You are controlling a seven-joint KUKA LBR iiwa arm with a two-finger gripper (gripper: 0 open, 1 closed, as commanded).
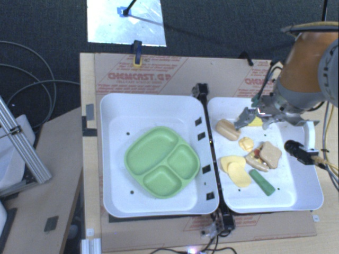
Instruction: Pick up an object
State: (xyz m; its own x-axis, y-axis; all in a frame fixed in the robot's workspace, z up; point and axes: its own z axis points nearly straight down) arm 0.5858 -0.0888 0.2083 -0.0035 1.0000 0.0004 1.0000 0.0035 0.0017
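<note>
Bun [227,129] lies in right bin [304,194], just left of gripper [253,118]; approach step judged; finger state cannot be told; descent needed.

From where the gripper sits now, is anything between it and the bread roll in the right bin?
Nothing visible stands between them. The gripper hangs over the right bin, and the bread roll lies just beside it toward the divider, with bare bin floor around it. The other food pieces lie nearer the front of the bin.
</note>
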